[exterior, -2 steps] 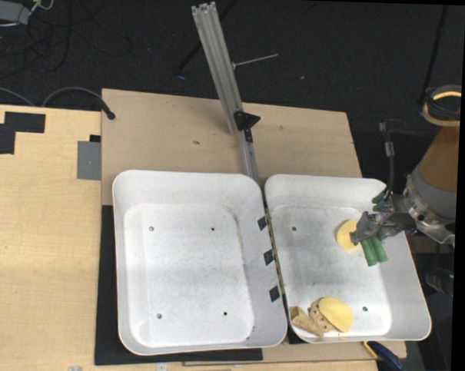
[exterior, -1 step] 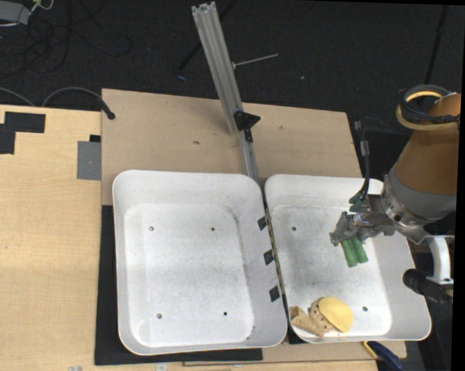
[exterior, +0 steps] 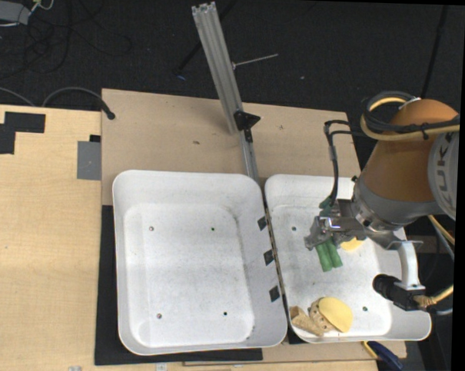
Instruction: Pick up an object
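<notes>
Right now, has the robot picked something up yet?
Not that I can see. Done: the gripper has reached into the right bin. In hand: it sits right at the green object, beside a small yellow piece, but a grasp isn't visible. Left: lifting something clear. The yellow round object lies untouched near the bin's front.

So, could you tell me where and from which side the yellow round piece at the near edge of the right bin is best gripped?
Probably across the domed middle of the yellow round piece, coming straight down. It lies flat near the right bin rim with a tan piece touching its left, so its right side looks freer for a finger.
</notes>
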`<control>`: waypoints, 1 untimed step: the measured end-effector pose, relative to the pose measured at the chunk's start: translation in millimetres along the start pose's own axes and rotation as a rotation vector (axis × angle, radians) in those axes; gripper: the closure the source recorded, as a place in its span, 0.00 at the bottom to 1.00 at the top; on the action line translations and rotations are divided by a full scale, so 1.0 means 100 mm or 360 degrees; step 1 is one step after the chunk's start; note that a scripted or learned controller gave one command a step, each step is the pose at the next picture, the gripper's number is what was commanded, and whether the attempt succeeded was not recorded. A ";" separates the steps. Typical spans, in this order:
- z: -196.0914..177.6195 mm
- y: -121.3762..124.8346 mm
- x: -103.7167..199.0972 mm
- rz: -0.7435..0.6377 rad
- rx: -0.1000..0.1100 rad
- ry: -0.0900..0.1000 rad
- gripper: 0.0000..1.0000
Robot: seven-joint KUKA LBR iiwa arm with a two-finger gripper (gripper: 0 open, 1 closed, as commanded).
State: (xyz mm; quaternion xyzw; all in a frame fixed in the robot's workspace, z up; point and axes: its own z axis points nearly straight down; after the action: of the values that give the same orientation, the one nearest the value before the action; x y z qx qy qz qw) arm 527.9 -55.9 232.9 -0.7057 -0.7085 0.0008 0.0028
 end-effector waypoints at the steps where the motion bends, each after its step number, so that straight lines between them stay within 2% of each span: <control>1: 0.06 -0.10 0.60 -0.0001 0.0001 0.0000 1.00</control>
State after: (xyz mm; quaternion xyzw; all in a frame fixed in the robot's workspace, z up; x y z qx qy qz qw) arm 517.1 3.6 227.2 -0.7055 -0.7087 0.0010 0.0031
